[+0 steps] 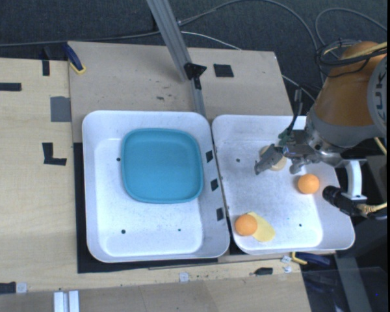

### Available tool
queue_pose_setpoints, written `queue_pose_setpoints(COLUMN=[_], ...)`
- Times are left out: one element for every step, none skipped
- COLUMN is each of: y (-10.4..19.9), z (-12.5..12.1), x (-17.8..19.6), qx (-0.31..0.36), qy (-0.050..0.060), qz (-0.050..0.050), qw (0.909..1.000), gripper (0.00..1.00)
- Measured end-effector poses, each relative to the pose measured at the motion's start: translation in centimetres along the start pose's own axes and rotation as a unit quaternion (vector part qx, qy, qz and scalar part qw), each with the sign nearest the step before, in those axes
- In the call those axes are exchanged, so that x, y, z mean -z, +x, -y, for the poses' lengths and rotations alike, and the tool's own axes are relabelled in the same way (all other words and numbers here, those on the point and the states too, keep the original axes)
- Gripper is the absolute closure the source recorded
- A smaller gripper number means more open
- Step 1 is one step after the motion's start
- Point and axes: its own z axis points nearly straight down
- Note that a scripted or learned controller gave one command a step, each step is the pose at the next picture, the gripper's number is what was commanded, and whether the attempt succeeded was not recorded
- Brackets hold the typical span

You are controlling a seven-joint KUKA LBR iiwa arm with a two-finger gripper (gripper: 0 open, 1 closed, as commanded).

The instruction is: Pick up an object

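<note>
Camera view shows you the gripper [281, 164] low in the right bin [247, 138], fingers spread apart, nothing between them. Just beside it lies an orange ball [308, 184]; another orange ball [246, 225] sits near the front wall.

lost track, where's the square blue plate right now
The square blue plate lies in the left white bin, across the divider from the gripper.

Blue plate [161, 165] flat in left bin [94, 239]; grey pole [175, 41] slanting above bench.
</note>
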Motion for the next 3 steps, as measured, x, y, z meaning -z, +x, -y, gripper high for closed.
queue_pose_setpoints(y=[0.9,1.1,1.1], z=[-0.5,0.2,0.1], x=[-5.2,-11.3,-10.0], qx=[0.0,0.0,0.0], qy=[0.001,0.001,-0.002], qz=[0.0,0.0,0.0], qw=[1.0,1.0,1.0], gripper=[0.0,0.0,1.0])
